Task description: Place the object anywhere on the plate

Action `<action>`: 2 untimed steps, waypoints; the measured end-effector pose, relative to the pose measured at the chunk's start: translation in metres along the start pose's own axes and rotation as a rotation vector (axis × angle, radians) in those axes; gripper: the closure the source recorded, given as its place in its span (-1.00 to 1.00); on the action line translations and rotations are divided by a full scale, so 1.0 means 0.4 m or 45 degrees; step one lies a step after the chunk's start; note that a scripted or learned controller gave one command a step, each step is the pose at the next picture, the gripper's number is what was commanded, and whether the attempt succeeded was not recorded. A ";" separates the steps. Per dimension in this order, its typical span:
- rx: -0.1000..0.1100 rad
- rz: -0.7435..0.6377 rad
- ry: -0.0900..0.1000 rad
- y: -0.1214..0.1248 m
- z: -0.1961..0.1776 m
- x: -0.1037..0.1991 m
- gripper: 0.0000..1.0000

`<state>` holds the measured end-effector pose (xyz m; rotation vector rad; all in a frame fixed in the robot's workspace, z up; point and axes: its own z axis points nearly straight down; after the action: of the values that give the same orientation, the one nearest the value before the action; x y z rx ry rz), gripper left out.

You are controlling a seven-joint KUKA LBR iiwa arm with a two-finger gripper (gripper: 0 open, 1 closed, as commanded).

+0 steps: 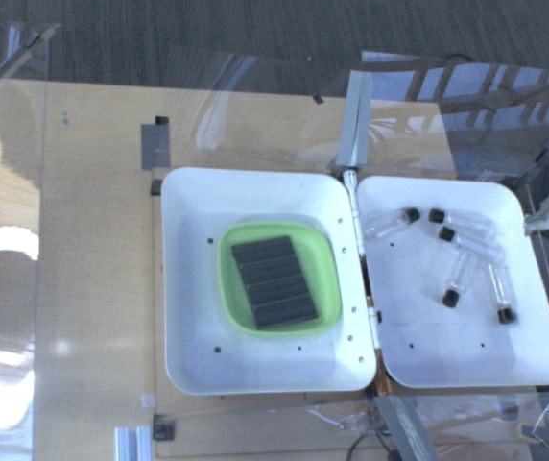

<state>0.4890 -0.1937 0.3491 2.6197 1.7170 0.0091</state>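
Vials (pixel 457 248): 5, loose in right bin (pixel 534 353) | plate (pixel 324 257): left bin, bears dark block (pixel 274 282) | pincer state: cannot tell

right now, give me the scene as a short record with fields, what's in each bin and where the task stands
left bin: holds a green plate
on plate: dark ribbed rectangular block, lying flat and slightly angled
right bin: several clear vials with black caps, scattered and lying on their sides
bench: light wood, both bins side by side on it
task state: the block already rests on the plate
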 end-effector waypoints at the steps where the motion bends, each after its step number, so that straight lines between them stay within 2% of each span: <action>1: 0.006 0.089 -0.001 0.002 0.066 -0.007 -1.00; 2: 0.003 0.127 -0.001 0.001 0.052 -0.003 -1.00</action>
<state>0.4891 -0.1951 0.3281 2.7039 1.5854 0.0070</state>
